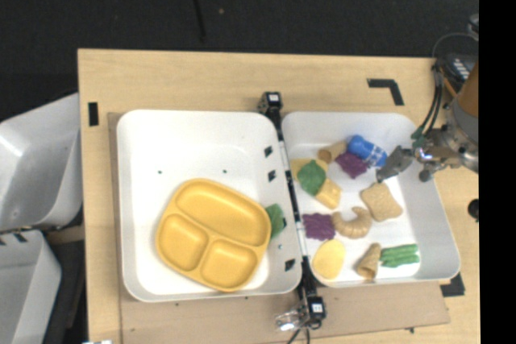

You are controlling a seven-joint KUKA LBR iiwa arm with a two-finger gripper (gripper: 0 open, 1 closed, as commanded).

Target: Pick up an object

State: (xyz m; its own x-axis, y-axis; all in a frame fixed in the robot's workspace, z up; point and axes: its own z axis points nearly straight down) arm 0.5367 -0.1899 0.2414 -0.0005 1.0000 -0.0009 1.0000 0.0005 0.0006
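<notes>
The right bin (pixel 431 234) holds several toy foods: a blue piece (pixel 363 148), a purple piece (pixel 351 165), a green leafy piece (pixel 310 176), a yellow wedge (pixel 328 194), a tan bread slice (pixel 380 203), a tan curved piece (pixel 352 223), a purple cluster (pixel 318 226), a yellow disc (pixel 328 259), a tan cone (pixel 369 260) and a green piece (pixel 399 255). My gripper (pixel 397 163) reaches in from the right, low over the bin's upper right part. It sits just right of the blue piece and above the bread slice. I see nothing held in it.
The left bin (pixel 145 149) holds a yellow divided plate (pixel 214 233), with a small green piece (pixel 276 219) at the plate's right edge by the divider. Black clips (pixel 272 101) mark the seam between the bins. Bare wooden bench (pixel 201 76) surrounds both bins.
</notes>
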